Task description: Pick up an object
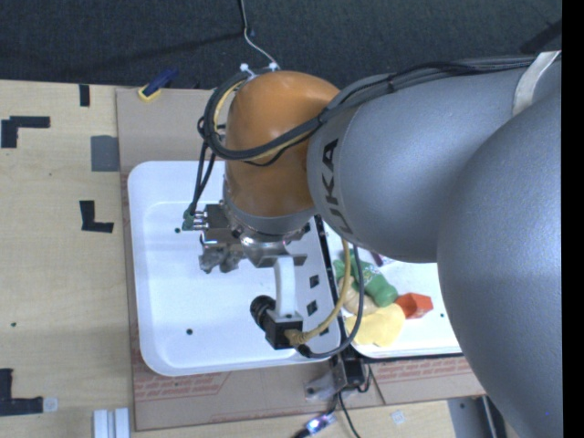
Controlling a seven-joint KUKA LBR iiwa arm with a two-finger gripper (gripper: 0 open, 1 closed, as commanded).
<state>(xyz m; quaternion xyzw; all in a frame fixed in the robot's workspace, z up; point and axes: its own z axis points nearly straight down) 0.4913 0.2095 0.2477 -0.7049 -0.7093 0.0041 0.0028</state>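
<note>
My gripper hangs under the orange wrist band, low over the middle of the left white bin. The wrist and arm hide most of it from above, and nothing shows in its grasp. In the right bin, just past the arm, lie a green object, a yellow object and a small red object, close together near the front edge. The big grey arm covers the remainder of the right bin.
Both bins sit on a brown cardboard sheet on the pale bench. Black marks are on the bench to the left. A blue and yellow item lies at the bench's back edge.
</note>
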